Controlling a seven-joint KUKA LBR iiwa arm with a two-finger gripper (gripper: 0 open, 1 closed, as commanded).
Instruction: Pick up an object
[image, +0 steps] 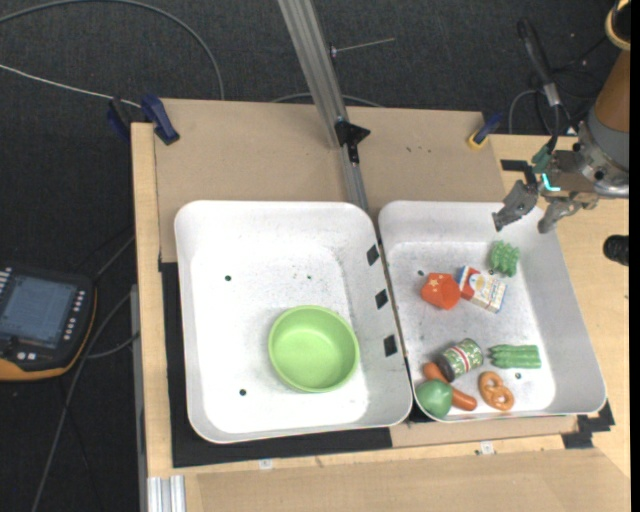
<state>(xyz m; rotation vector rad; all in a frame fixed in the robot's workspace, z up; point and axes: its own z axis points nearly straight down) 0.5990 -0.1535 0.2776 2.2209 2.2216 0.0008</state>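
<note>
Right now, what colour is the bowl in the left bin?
Light green; the bowl shows plainly in the camera view, near the left bin's front.

You see the arm (612, 110) cut off by the right edge, so only its wrist and the gripper (530, 212) come into view. The carton (483, 288) in the right bin (575, 330) carries print too small for you to read. The orange carrot (452, 396) lies partly hidden under the green apple (434, 399) and the can (461, 358), whose label is likewise too small to read.
</note>
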